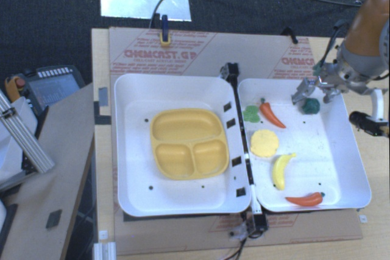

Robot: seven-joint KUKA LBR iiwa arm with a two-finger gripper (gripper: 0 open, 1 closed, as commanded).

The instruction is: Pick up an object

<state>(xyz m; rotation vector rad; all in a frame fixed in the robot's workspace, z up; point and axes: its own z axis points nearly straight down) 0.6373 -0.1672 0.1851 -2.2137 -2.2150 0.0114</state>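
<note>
The end effector [312,92] hangs low over the far right corner of the right bin [353,158], its grey fingers spread apart with nothing between them. Just beside its right fingertip, touching or nearly so, sits a dark green lump [311,106], which looks like the likeliest target for this try. The lump lies slightly nearer the camera than the fingertips and a touch below them in the view, so the coming move seems to call for a small shift toward the near side and then a short drop. The lump is roughly round, with no clear long axis, so wrist turn should matter little.

Other candidates lie farther left and nearer the camera in the same bin: an orange carrot [272,115] lying at a slant, a light green piece [251,113] touching its top end, a yellow disc [264,143], a banana [280,170], and a red pepper [304,198] close to the near wall. All sit well apart from the fingers.

The left bin [131,149] holds a yellow tray [186,143] with three compartments; it is across the divider from the arm
</note>
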